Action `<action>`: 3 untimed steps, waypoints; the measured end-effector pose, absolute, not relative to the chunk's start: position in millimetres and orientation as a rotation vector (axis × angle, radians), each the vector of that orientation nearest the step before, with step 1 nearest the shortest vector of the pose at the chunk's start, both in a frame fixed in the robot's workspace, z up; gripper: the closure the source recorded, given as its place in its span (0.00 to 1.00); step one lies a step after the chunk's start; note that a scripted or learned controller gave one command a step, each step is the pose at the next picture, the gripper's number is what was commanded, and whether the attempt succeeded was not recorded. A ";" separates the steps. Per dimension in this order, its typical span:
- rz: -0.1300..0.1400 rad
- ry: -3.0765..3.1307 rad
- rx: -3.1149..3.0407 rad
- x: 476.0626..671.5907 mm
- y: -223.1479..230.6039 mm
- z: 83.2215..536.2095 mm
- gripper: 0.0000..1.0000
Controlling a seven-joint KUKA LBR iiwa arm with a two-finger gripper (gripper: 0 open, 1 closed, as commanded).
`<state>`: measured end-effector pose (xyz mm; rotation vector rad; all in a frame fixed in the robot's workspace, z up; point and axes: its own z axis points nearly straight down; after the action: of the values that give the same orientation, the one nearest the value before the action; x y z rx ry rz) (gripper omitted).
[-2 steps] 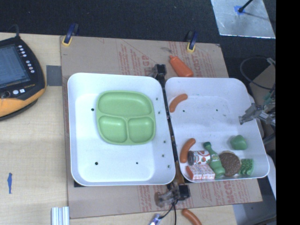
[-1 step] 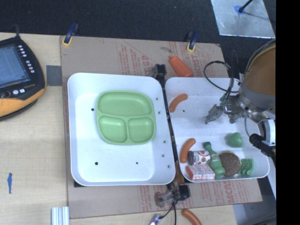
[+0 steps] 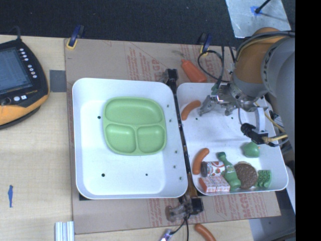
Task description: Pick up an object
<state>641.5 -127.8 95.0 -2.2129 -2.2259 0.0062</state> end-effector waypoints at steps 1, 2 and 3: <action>0.007 -2.226 -2.215 553.2 -155.1 142.8 0.00; 0.006 -2.224 -2.214 655.8 -124.9 91.5 0.00; 0.006 -2.226 -2.214 577.5 -116.0 91.5 0.00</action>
<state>577.5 -116.0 91.5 -2.2136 -2.2258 0.0061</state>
